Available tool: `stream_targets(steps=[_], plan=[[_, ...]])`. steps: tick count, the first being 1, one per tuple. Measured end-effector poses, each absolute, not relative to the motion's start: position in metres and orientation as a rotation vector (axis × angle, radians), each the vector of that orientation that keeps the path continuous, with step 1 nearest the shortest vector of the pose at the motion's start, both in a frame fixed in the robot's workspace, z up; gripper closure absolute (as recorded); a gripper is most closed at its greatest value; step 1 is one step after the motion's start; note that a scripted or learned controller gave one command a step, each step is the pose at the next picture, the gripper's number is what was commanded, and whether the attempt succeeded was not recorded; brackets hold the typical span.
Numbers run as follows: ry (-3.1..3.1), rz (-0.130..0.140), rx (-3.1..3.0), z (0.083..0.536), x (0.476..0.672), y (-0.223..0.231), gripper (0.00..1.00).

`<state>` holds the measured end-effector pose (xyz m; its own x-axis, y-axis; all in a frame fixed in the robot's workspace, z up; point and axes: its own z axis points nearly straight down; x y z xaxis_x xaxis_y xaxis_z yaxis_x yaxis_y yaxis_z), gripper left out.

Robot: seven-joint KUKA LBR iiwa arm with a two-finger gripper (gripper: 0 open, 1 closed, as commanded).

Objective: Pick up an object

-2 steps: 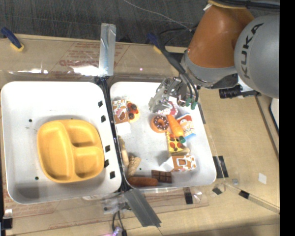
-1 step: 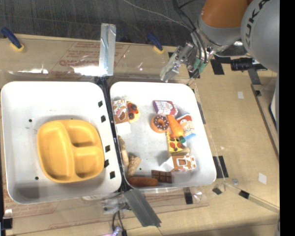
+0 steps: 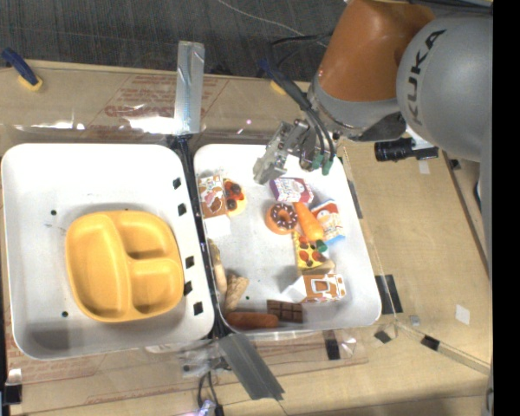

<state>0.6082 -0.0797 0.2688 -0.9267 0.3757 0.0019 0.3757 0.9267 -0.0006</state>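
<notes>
My gripper point(image 3: 288, 161) hangs over the far edge of the right bin point(image 3: 251, 250), its fingers open with nothing between them. Just below it lie a purple pack point(image 3: 290, 189), a chocolate doughnut point(image 3: 282, 217) and an orange carrot point(image 3: 308, 222). A red-and-white pack point(image 3: 331, 221) sits to the carrot's right. A card with fruit pictures point(image 3: 217, 194) lies at the bin's far left. Nearer the front are a yellow wedge point(image 3: 310, 254), an orange box point(image 3: 322, 287), a chocolate bar point(image 3: 284, 310), a sausage point(image 3: 251, 321) and a tan bread piece point(image 3: 234, 289).
The left bin point(image 3: 35, 180) holds a yellow divided tray point(image 3: 123, 264). A taped divider point(image 3: 191, 224) separates the two bins. The grey arm with its orange band point(image 3: 373, 42) fills the upper right. Cardboard bench point(image 3: 433, 267) lies to the right of the bins.
</notes>
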Motion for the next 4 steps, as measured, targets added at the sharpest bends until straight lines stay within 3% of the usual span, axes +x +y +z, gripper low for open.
stream_targets(steps=[4], plan=[[-3.102,0.007,-0.562,0.313,0.613,-0.076,1.0]])
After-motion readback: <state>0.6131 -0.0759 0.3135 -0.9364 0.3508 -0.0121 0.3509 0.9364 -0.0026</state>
